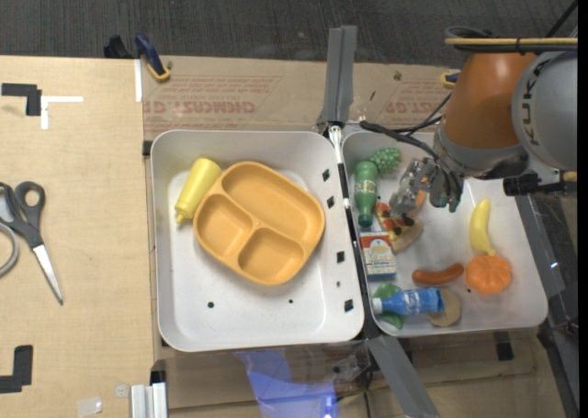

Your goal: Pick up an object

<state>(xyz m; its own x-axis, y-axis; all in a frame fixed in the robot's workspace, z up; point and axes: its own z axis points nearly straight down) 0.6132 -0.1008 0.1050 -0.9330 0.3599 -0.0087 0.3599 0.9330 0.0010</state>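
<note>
Where toys crowd the right bin (514,315), the hand (415,188) low above them.

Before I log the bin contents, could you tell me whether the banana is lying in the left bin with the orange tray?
No, the banana lies in the right bin, near the orange fruit, while the left bin holds the orange tray.
</note>
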